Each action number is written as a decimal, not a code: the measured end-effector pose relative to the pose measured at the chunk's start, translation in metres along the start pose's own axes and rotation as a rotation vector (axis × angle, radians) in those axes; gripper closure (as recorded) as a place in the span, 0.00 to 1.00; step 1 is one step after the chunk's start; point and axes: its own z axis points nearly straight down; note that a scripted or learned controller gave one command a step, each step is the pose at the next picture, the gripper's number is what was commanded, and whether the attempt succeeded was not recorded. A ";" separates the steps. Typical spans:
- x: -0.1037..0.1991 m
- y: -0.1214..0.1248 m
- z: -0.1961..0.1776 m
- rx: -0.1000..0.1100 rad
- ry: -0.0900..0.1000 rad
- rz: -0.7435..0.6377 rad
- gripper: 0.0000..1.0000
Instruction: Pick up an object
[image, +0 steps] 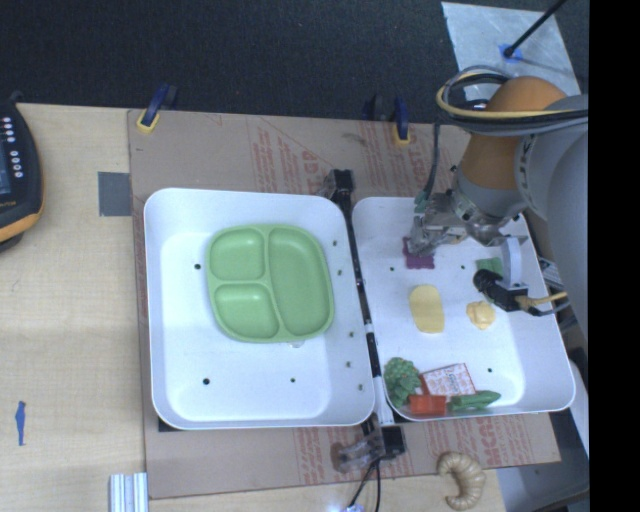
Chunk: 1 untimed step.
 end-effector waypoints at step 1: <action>0.000 0.000 0.001 0.001 0.000 0.000 0.00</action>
